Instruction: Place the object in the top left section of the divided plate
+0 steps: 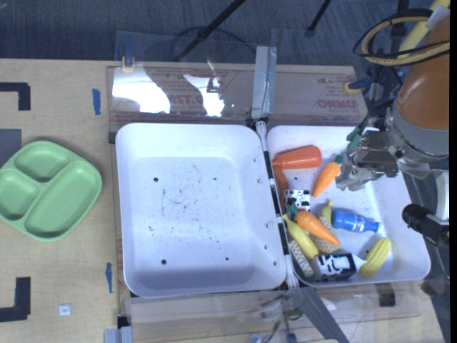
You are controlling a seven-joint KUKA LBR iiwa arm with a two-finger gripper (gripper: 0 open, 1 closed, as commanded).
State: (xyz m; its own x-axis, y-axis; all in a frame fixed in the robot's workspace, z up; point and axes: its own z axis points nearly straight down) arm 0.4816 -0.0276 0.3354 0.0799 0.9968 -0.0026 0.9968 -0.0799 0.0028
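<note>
At the far left of the counter [64, 270], a green divided plate [48, 189] is seen lying flat on the wood, well apart from the bins. Three sections are moulded into it: two smaller ones toward the top and left, and one long one at the lower right. Nothing is seen resting in any of them.

Next to the right, the left white bin [196, 206] is found, its floor marked only by faint scuffs and a few dark dots. It is joined along its right rim to the right white bin [414, 259], where the toys are gathered. An orange-red cylinder [296, 157] is laid near the upper left of that bin. Just beside it, a small carrot [325, 179] is tilted, its tip pointing down and left. Lower down, a second carrot [314, 225] is laid across a yellow banana-like piece [300, 240], with a black-and-white item [335, 264] at the bin's front edge. A blue bottle [354, 222] is seen lying on its side, and a yellow corn-like piece [377, 256] is set near the lower right corner.

The pincer [351, 177] is positioned over the right bin, close beside the small carrot. Whether it is released or clenched cannot be told, since its tips seem blurred against the bin floor. No object is visibly held between them.
</note>
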